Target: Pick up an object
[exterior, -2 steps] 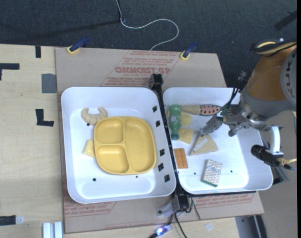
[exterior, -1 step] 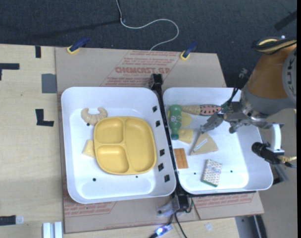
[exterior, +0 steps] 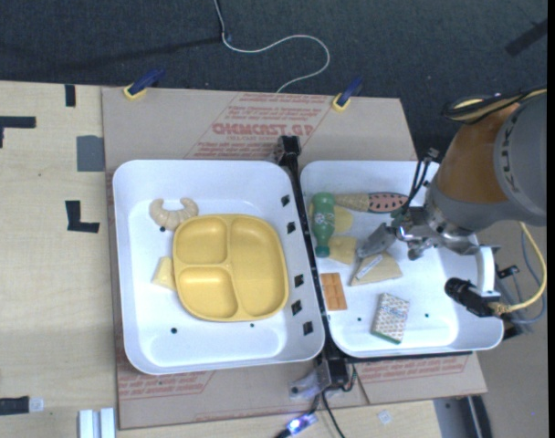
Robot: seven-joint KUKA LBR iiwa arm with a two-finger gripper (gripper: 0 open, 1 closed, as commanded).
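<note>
The arm enters from the right of the frame and its gripper [exterior: 372, 249] hangs low in the right bin [exterior: 442, 331], its two thin fingers spread apart with nothing between them, tips just above a pale yellow wedge [exterior: 376, 267] near the bin's middle. That wedge looks like the likeliest target, though several other pieces crowd it: a green bottle-shaped toy [exterior: 323, 217] stands against the bin's left wall, a flat pale yellow piece [exterior: 344, 246] lies between the bottle and the wedge, a long tan piece with dark spots [exterior: 373, 202] lies along the upper part, a small orange tile [exterior: 333, 290] sits lower left, and a speckled block [exterior: 391, 316] lies toward the bottom. The left bin [exterior: 136, 272] holds a yellow divided plate [exterior: 230, 265] with a tan curved piece [exterior: 171, 212] at its upper left and a pale slice [exterior: 162, 272] tucked beside its left edge. To grasp well, I judge the fingers should straddle the wedge across its narrower width, descend until they flank its sides, and close squarely; a flat, sloped piece may squirt out if pinched off-centre, and the neighbouring flat piece could be caught too.
</note>
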